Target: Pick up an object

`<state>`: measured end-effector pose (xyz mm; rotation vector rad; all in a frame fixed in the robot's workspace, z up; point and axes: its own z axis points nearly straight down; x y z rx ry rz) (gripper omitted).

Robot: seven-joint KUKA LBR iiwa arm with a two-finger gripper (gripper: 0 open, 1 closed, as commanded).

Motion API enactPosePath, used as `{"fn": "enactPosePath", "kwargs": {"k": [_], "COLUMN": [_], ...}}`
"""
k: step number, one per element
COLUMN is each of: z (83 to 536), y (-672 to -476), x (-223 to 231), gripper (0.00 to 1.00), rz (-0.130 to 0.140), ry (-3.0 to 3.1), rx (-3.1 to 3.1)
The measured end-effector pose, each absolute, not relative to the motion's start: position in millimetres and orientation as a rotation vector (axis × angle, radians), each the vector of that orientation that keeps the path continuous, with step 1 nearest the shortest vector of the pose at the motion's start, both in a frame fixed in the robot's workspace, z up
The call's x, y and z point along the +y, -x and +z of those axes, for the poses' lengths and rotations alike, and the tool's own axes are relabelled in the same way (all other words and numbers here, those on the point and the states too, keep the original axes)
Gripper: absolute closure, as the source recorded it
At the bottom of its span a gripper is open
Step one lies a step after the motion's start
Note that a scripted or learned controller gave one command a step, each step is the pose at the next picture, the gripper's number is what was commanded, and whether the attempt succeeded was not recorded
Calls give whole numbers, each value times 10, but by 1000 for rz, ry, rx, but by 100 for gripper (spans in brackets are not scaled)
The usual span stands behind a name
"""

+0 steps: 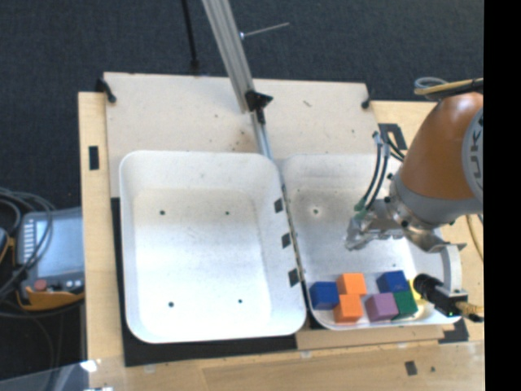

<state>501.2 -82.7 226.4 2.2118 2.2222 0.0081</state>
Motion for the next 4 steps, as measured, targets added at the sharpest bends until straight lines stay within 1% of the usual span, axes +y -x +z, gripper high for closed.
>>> {"fn": "enactPosePath", "kwargs": {"k": [1,2,3,4], "z": [2810,2670,2485,2489], "y": [-5130,-5263,-5541,-5722], "x": [-813,-304,163,552], "gripper": [100,100,100,100], "rz": [7,-1,0,2], "ry": [-2212,-2215,-2214,-2214], "rx": [2223,2230,2228,2226]}}
